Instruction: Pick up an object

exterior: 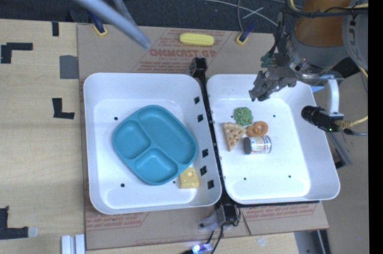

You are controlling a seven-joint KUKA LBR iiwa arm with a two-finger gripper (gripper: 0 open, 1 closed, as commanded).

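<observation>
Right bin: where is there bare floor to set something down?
In the right bin, the near half below the can is bare, as is the strip along its right wall. The middle is crowded: broccoli, pizza slice, pretzel and can cluster together, with the tool above the far part.

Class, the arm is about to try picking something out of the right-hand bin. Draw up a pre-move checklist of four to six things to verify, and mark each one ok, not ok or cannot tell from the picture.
1. Gripper is above the right bin, near its far edge: ok.
2. Nothing between the gripper and the items below: ok.
3. Finger opening wide enough: cannot tell.
4. Targets separated: not ok. The green broccoli piece, pretzel, pizza slice and small can sit clustered together.
5. Gripper aligned over one item: not ok; it is beyond the cluster.
6. Left bin with blue tray out of the path: ok.
</observation>
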